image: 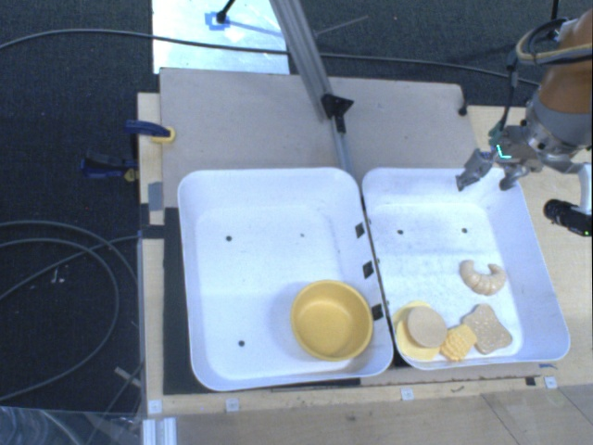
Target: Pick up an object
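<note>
While the claw (491, 173) hangs spread above the right bin's (528, 239) far rim.

No legible text, label, brand, number or sign appears on any surface; the two white bins (278, 193), the table (241, 119) and the objects carry no readable marking; small dark spots on the bin floors are not characters.
</note>
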